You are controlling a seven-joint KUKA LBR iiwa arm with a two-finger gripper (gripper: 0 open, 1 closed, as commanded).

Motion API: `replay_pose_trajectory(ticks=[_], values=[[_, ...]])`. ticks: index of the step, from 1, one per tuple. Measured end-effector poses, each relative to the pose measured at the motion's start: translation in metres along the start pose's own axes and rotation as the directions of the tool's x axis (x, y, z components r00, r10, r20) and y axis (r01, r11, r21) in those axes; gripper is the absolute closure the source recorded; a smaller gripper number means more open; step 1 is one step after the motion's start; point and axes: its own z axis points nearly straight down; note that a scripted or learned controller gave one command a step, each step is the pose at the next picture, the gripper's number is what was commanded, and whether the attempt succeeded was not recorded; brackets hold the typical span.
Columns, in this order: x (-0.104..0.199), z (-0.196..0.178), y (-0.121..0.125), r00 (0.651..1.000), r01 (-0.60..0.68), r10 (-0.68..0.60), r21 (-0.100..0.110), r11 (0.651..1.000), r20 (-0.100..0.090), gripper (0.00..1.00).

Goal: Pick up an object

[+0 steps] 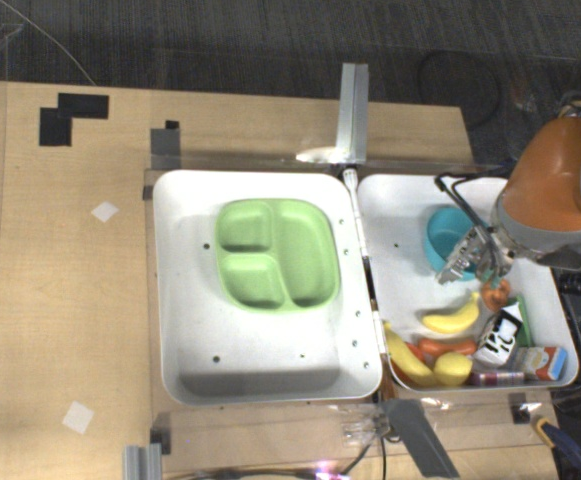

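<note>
The arm (560,183) is cut off by the right edge of the view, and its orange band hides the back right corner of the right bin (400,268). The gripper (467,265) is small and blurred; finger position cannot be determined. The blue cup (446,236) is partly covered by the gripper. Items piled along the right bin's front edge overlap one another, and the print on the black-and-white item (501,336) is too small to read.
</note>
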Motion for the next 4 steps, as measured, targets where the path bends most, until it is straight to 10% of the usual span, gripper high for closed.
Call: replay_pose_trajectory(ticks=[1,2,3,4], values=[[0.003,0.004,0.000,1.000,0.001,-0.001,0.003,1.000,-0.011,0.00],[-0.083,0.019,0.001,0.998,-0.045,0.045,0.009,0.999,-0.032,0.00],[-0.038,0.021,-0.023,0.993,-0.115,0.115,0.014,0.993,-0.027,0.00],[-0.088,0.026,-0.005,0.997,-0.002,0.004,0.023,1.000,-0.082,0.00]])
